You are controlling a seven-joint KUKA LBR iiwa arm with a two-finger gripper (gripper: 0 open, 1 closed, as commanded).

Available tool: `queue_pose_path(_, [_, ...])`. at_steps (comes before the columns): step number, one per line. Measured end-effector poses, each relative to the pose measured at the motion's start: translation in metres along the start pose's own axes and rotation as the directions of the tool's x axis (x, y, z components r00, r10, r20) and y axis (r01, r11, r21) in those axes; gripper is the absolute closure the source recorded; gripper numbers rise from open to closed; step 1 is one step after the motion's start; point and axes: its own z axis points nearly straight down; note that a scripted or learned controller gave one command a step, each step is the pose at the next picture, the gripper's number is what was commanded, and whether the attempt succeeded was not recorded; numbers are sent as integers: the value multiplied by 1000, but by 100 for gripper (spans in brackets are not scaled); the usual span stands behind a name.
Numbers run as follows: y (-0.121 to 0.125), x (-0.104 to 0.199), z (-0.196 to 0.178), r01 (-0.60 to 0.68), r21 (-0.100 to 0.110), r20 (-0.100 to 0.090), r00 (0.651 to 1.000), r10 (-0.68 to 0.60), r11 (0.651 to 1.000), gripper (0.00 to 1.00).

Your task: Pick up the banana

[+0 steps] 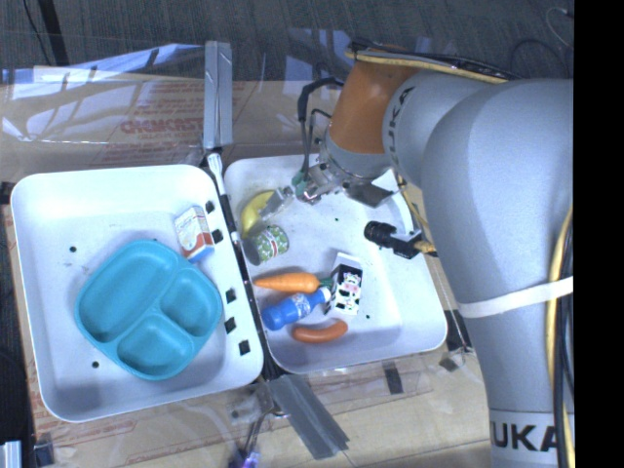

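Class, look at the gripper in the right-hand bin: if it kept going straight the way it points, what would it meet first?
Most likely the curved yellow banana, lying just left of the gripper by the right white bin's left wall; depth is hard to judge.

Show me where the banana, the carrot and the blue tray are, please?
banana point(255, 208), camera view, on its yellow middle curve.
carrot point(288, 282), camera view, on the orange body's middle.
blue tray point(146, 305), camera view, on the ridge between its compartments.

**Arm bent low, wrist leading**

The grey arm point(487, 213) reaches in from the right, orange band turned toward the far side. Its gripper point(304, 185) points leftward and down; its tip is perhaps too blurred to read.
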Motion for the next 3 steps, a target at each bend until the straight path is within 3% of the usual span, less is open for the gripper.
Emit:
queue_pose_path(1, [1, 9, 7, 436, 7, -10, 900, -436, 900, 0])
queue_pose_path(2, [-12, 17, 8, 221, 11, -10, 975, -221, 975, 0])
queue_pose_path(3, [-1, 6, 7, 155, 7, -4, 988, -155, 988, 0])
